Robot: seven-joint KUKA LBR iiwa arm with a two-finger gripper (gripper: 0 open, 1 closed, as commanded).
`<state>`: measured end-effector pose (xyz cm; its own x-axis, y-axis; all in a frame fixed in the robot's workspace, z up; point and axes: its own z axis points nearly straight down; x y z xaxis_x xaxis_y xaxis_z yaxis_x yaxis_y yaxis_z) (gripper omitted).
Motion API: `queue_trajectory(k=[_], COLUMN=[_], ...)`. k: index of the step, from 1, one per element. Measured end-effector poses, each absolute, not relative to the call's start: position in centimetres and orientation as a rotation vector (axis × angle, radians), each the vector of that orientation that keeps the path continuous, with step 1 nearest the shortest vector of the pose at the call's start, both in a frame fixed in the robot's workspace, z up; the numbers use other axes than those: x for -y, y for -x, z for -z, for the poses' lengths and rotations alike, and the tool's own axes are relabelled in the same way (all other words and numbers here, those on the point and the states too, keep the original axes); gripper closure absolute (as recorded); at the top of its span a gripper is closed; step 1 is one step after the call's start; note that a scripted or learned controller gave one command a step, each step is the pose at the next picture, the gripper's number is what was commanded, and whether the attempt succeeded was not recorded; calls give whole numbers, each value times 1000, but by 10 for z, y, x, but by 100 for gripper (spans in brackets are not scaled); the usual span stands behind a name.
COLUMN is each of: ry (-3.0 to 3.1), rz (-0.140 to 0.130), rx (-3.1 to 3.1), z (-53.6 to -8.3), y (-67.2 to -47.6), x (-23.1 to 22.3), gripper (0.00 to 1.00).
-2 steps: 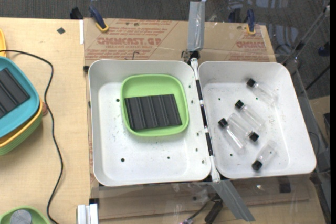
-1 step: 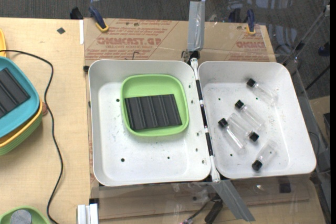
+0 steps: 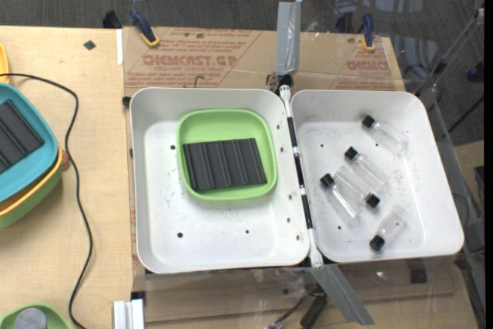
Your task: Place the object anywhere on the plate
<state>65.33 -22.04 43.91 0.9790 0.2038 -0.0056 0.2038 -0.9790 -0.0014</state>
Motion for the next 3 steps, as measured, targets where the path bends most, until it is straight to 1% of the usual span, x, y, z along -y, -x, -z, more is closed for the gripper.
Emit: queue_trajectory(k=[1,2,3], ry=[3125,3124,3124], rz=[-5,-9,-7], rx=[323,320,323], z=[-440,-439,-440], y=[-654,-653,-654], x=[220,221,220], gripper=[0,0,0])
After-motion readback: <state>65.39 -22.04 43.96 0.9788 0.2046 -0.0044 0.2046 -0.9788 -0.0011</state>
